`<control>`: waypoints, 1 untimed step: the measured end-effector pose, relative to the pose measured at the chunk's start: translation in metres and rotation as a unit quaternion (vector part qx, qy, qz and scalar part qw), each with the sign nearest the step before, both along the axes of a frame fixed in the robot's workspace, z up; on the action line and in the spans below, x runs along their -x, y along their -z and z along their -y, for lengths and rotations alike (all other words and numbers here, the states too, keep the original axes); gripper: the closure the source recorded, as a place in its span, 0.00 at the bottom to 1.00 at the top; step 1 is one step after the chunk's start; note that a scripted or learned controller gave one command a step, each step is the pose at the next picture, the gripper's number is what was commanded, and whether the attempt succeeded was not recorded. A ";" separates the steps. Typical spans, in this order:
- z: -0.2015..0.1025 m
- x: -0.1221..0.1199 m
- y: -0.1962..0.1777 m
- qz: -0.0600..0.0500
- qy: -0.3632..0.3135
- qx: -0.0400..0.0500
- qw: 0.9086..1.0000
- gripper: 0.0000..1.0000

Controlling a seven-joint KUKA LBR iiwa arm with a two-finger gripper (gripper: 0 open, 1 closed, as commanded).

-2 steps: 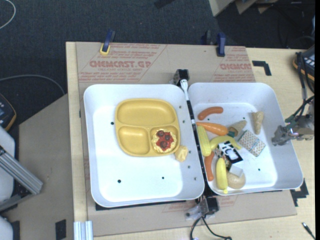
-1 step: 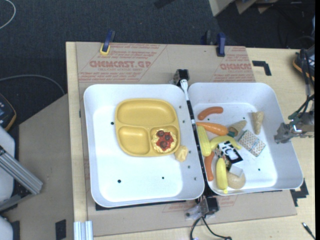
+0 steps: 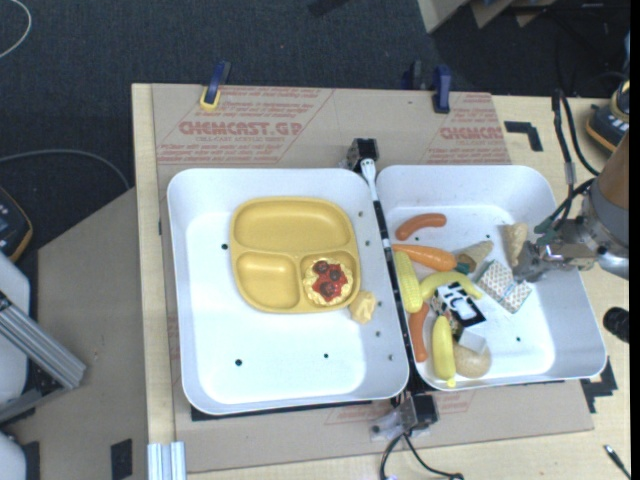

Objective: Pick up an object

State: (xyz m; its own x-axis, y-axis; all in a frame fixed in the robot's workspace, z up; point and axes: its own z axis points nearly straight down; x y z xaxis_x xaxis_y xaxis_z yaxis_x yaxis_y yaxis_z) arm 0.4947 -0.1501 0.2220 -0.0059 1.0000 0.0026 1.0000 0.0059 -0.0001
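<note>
Right bin (image 3: 520,353): toys crowd left half, right floor bare. Left bin (image 3: 200,298): yellow plate (image 3: 290,238) fills centre, front floor open.

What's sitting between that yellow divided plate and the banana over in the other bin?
In the camera view, between the yellow plate and the banana lie a pale yellow piece, the bins' rims, and a carrot.

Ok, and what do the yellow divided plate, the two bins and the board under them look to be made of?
Yellow divided plate: probably moulded plastic, with an even colour, soft sheen and rounded compartment walls. Left bin and right bin: likely thin formed white plastic, smooth and faintly glossy, with rounded corners. Board: a flat sheet under brown paper printed in red letters; the sheet's own material cannot be told.
</note>
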 end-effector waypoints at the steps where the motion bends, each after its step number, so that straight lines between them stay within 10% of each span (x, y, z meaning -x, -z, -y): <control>1: -0.040 -0.024 -0.003 0.002 0.000 0.001 1.000 1.00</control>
